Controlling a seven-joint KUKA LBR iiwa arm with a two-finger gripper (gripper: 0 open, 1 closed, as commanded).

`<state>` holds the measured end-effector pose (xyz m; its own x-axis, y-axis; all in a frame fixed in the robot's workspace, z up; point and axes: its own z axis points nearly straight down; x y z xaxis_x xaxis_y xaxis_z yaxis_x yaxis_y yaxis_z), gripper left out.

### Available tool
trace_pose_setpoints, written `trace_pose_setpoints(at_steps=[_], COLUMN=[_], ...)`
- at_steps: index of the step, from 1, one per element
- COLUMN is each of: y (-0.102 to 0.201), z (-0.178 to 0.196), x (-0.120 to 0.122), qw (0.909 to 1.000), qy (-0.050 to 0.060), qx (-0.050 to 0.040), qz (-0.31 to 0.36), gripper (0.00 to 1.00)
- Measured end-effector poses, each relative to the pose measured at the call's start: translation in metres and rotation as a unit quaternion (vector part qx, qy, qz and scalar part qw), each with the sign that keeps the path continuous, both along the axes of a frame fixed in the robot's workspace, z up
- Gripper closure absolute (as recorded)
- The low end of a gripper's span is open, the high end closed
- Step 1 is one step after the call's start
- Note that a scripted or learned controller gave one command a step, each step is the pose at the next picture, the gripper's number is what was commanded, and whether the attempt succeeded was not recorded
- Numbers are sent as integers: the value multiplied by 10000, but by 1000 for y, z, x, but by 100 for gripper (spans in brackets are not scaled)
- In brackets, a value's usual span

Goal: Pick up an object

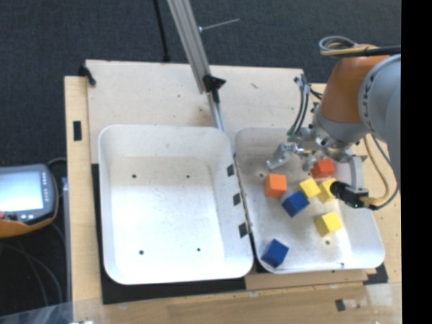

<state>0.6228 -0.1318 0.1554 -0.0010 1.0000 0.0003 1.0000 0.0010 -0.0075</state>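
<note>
Claw (297,152) over right bin, grip state unclear; orange cube (275,185) just below-left.

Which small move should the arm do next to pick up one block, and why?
Probably shift slightly toward the orange block and descend. The gripper hovers over the right bin, and that block lies apart from the others.

Clustered blocks (301,196) crowding right bin (358,252); open floor in left bin (169,201).

arm (361,86) cut off at right edge, orange block (324,168) partly hidden beneath it
</note>
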Motion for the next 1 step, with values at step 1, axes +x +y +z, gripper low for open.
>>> trace_pose_setpoints(at_steps=[1], y=[26], z=[96], x=[30], qw=[10000], qy=[-94], qx=[-11], qz=[22], gripper=[0])
